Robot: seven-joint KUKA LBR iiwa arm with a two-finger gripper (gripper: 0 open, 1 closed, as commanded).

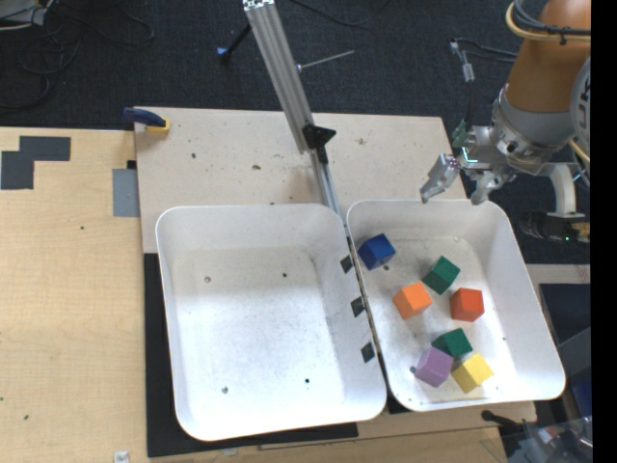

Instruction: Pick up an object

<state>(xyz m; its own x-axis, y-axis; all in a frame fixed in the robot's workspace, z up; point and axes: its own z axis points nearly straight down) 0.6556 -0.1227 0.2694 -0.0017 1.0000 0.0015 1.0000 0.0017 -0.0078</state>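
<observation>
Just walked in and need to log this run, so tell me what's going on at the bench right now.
A KUKA arm reaches in from the right, its pincer open above the far rim of the right bin, with nothing between its fingers. The right bin holds seven blocks: a blue block, a green block, an orange block, a red block, a dark green block, a purple block and a yellow block. No block has been picked up yet.
</observation>
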